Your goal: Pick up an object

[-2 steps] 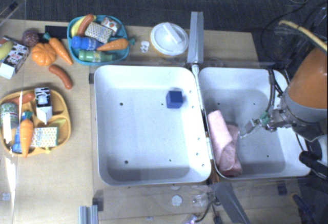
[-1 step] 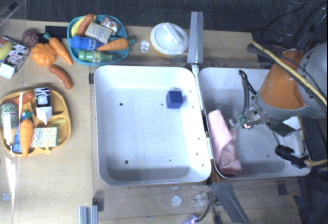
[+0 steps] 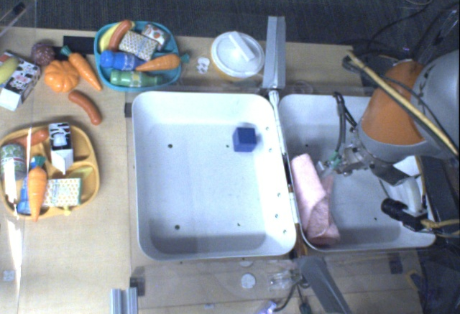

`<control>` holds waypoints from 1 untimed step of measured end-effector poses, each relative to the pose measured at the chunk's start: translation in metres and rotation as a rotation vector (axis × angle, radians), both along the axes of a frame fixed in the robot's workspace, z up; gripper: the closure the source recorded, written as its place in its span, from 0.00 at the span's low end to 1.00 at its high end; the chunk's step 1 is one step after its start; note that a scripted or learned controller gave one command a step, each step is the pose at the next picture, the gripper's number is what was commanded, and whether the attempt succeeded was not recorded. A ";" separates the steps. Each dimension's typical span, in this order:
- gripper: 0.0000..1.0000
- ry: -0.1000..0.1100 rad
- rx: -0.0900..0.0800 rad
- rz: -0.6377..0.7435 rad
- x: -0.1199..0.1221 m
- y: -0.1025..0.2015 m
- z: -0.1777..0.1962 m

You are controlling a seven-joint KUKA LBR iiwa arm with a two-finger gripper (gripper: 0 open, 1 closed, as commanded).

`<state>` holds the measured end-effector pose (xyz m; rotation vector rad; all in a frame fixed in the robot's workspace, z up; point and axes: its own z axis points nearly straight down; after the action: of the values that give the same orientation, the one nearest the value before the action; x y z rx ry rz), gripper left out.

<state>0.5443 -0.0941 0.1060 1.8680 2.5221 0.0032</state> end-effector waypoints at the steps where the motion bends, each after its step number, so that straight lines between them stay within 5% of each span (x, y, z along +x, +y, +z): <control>1: 0.00 0.000 -0.001 0.047 -0.018 -0.040 0.029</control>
<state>0.5258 -0.1345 0.1351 1.8081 2.5647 0.0027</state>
